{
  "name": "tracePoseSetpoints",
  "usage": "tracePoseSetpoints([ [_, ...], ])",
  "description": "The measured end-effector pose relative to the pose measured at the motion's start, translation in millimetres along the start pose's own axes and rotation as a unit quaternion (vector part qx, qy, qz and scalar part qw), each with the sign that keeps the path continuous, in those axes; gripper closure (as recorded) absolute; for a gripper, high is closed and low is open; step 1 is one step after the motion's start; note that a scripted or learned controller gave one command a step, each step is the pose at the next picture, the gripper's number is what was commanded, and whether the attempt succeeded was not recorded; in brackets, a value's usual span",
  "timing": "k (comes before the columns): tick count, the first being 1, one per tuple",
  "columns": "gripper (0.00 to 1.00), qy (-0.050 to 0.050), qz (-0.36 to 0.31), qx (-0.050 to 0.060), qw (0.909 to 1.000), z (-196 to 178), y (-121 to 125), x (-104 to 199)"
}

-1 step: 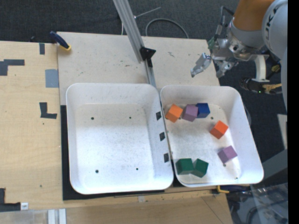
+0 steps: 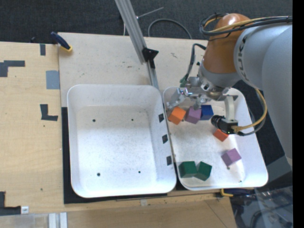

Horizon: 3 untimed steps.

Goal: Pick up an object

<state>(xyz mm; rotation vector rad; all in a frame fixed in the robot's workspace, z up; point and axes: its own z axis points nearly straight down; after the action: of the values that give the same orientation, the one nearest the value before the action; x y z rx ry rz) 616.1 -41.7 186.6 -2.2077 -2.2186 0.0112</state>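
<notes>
The grey robot arm with its orange band fills the upper right of the frame, reaching down into the right shallow white plastic bin. The left shallow white plastic bin sits centre-left. The two-finger gripper hangs at the right bin's upper left corner, just above a cluster of small blocks; how far it is parted cannot be told. Beneath it lie an orange block, a purple block and a blue block. Lower down sit two green blocks, a lilac block and a red-orange block.
</notes>
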Motion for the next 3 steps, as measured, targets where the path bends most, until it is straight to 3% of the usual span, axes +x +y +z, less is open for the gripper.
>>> tracePoseSetpoints([
  [1, 0.0, -0.003, 0.003, -0.01, 0.9999, -130.3, -21.4, -64.7],
  [2, 0.0, -0.002, -0.001, -0.006, 1.0, -101.7, 44.9, -18.3],
  [3, 0.0, -0.001, 0.003, 0.001, 1.0, -12.6, -50.3, -30.6],
])
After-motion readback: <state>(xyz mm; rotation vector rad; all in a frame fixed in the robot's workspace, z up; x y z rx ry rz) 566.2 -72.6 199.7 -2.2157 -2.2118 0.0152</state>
